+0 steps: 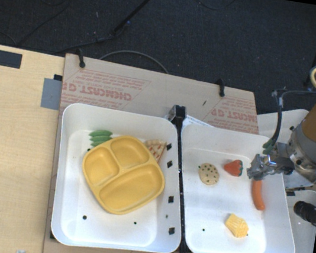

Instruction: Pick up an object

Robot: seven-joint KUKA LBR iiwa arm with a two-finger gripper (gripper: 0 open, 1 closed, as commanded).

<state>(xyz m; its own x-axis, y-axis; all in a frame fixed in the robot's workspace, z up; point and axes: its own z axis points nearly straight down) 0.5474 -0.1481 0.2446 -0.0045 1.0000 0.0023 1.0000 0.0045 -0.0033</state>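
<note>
Orange-red toy sausage of smooth plastic (259, 194) looks the likeliest pick: it lies in the right-hand white bin (282, 246), against that bin's right side, pointing from far to near with a slight slant. The grey two-finger gripper (261, 168) hangs just beside its far end, seemingly a little above it, with nothing seen between its tips. Whether the tool stands wide or narrow I cannot tell; its metal parts blur together at this slant.

I judge the sausage light, stiff and hollow, with a glossy rounded skin that may roll or squirt out of a loose pinch. The best hold is across its short width at the middle of its length, tips closing from left and right, so that it cannot pivot. The bin wall close on its right leaves little room for the outer tip, which is the main risk.

Other choices lie in the same bin: a small red strawberry-shaped toy (233, 167) just left of the gripper, a round speckled cookie toy (208, 174) further left, and a yellow wedge-like block (237, 226) nearer the camera. All look light and rigid.

The left-hand white bin (66, 209) holds a yellow three-compartment plate (123, 173), with a green leafy toy (100, 137) and a tan ridged piece (155, 149) along its far edge.
</note>
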